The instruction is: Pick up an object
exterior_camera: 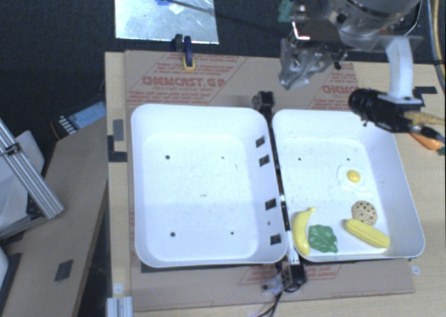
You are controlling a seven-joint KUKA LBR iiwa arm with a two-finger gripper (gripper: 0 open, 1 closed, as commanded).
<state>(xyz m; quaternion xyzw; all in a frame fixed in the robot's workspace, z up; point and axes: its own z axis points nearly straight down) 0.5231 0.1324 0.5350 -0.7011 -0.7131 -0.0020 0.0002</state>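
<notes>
Tool [301, 72] above bench behind right bin [397, 155]; grip state unclear; nothing visibly held.

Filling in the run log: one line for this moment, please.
hand above bench behind right bin | holding nothing | toy banana, lettuce, corn, cookie, fried egg in bin

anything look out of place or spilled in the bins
Mostly no. The banana lies tilted against the right bin's left wall. The leaf, corn, cookie and egg lie flat; nothing spilled.
</notes>
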